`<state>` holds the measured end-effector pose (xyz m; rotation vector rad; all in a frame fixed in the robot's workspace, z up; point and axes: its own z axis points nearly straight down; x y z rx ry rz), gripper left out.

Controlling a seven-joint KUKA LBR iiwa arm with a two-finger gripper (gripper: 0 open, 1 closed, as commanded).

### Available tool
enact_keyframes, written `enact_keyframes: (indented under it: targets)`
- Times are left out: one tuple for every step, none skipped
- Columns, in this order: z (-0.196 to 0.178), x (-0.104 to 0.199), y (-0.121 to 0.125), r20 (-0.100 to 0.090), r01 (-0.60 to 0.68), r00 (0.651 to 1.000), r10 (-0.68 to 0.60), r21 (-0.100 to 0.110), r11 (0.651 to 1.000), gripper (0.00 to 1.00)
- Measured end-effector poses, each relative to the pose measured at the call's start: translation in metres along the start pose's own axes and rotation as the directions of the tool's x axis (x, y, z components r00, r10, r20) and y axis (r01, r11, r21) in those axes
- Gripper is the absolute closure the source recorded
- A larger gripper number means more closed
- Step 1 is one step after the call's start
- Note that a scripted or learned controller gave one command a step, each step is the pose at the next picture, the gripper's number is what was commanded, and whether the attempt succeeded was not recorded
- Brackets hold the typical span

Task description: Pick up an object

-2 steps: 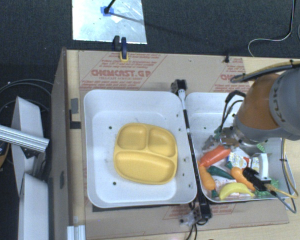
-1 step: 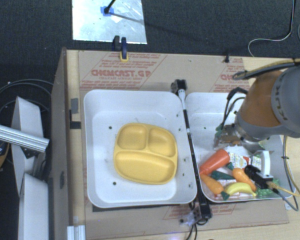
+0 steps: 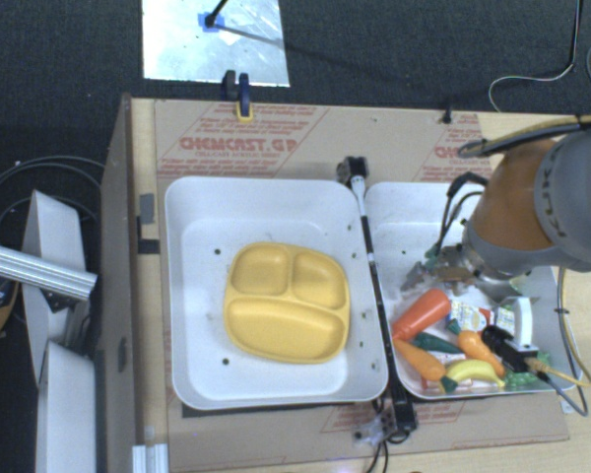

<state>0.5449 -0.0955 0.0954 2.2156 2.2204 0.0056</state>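
at the near edge of the right bin (image 3: 406,227) a yellow banana (image 3: 473,371) lies along the rim, with a green leafy piece (image 3: 520,380) beside it toward the near right corner. just behind the banana lie a small orange carrot (image 3: 419,360) close to the bin's left wall, a dark green piece (image 3: 435,343) and a second orange piece (image 3: 478,345), all crowded together. a step farther in, a large carrot (image 3: 424,310) lies tilted, its thick end pointing toward the bin's middle, and a white packet (image 3: 468,315) sits just to its right. these toys fill the near half of the right bin, and they are the objects to pick from. the gripper (image 3: 435,267) hangs just beyond the large carrot, over the middle of the right bin; whether it is apart or together cannot be told from this angle. the arm (image 3: 517,215) reaches in over the bin's right edge, its orange band above the grey wrist. in the left bin (image 3: 192,294) a yellow divided plate (image 3: 286,302) rests flat near the centre, well apart from the toys. beyond both bins the bench carries a brown sheet with red print (image 3: 238,146), and a blue and yellow clamp (image 3: 241,92) grips its far edge.
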Motion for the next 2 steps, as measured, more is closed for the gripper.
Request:
enact_keyframes:
  targets:
    - [0.011,0.007,-0.025,-0.001,-0.001,1.000,0.001,0.005,1.000,0.00]
    - [-0.001,0.007,-0.022,-0.001,-0.001,1.000,0.001,-0.003,1.000,1.00]
